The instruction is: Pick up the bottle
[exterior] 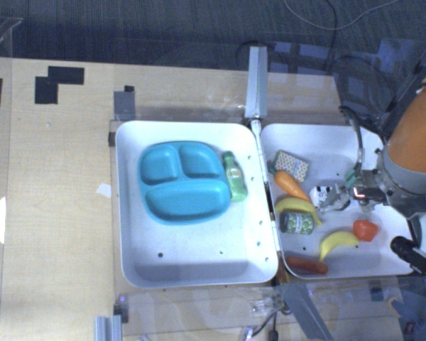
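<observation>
Nearest the camera, a long dark-red piece (307,266) lies against the near wall of the right bin (383,137). It is partly cut off by the rim, so I cannot say what it is. Just behind it are a yellow banana (337,242) and a small red fruit-shaped thing (366,229), both on the near side of my gripper (331,197).

My gripper hangs low over the middle of the right bin. It shows as a small cluster of glinting metal, too blurred for me to tell whether it is spread or closed. I see nothing held in it.

Beside it toward the view's left are a green can (298,223) with a second banana (295,206) curled over its top. Beyond them lie an orange carrot (292,184) and a patterned pad (292,165), whose print is too fine to read.

The bottle (234,177) is well apart from my gripper, across the divider in the left bin (192,268). It is pale green, small, and seems to lie on its side. It sits along the right edge of the blue divided tray (184,181), touching it or very nearly. Its cap end is hard to make out.

My wrist and its orange band (415,137) are cut off at the view's right. The bench (57,212) stretches away to the left under a glare.
</observation>
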You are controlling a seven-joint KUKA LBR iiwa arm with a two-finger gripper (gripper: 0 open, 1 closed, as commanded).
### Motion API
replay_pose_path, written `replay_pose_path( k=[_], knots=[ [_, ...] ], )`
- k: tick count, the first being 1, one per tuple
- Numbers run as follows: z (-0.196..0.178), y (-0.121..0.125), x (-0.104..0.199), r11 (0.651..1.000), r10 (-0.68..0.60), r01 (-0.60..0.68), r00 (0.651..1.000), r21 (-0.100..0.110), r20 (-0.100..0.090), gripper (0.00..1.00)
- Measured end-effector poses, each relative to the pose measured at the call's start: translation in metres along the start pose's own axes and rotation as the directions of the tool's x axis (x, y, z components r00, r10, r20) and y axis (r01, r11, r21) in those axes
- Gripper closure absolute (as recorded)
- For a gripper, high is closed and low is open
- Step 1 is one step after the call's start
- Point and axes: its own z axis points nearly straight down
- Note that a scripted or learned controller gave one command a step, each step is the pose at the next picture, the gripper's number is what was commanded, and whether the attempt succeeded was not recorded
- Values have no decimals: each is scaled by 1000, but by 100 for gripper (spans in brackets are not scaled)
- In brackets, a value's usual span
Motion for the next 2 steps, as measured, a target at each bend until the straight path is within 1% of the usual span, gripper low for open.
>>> replay_pose_path(
  k=[1,2],
  knots=[
    [109,62,-53,1000,-10,11,1000,-24,7,0],
    [115,39,-72,993,-111,112,994,-47,16,0]
  ],
)
